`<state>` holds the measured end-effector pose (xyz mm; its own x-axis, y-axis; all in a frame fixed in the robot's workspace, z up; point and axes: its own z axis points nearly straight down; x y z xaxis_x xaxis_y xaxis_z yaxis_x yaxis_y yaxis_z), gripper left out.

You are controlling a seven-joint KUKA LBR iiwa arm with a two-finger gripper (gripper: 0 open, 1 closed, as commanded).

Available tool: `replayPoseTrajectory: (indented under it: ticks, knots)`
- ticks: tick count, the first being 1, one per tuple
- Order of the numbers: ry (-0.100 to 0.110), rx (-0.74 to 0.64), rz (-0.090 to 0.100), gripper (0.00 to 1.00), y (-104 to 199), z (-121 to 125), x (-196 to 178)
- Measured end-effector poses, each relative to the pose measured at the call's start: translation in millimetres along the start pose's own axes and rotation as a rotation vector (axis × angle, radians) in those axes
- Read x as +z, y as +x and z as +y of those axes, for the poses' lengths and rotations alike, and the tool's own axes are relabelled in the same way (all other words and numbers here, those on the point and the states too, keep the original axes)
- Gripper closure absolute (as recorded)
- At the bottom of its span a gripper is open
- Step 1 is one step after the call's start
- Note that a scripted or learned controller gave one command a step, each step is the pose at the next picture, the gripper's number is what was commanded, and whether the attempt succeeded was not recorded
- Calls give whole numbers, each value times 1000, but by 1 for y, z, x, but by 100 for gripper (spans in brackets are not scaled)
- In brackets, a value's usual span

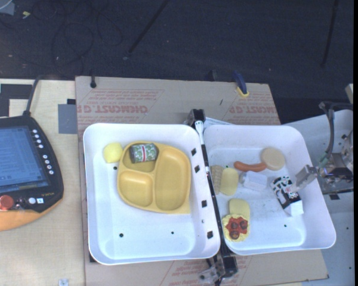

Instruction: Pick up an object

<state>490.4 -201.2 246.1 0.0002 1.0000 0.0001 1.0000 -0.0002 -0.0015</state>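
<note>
— Where's the gripper (pixel 288 193)?
— Low in the right bin (pixel 313 231), beside a black-and-white toy (pixel 281 186).
— Gripping it?
— Can't tell from here. The hot dog (pixel 249 166) lies just left, near a tan disc (pixel 273 157)

Teach pendant (pixel 18 165) beside cardboard sheet (pixel 167 103)
</note>
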Motion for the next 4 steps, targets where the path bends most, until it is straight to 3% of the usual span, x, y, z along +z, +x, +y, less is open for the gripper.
replayPoseTrajectory:
  ticks: [1, 2, 3, 4]
  knots:
    - [11, 0, 4, 0, -11, -3, 136]
    - [-4, -3, -1, 0, -12, 69, 155]
    - [2, 0, 2, 100, -12, 66, 144]
    - [-11, -3, -3, 100, -13, 113, 50]
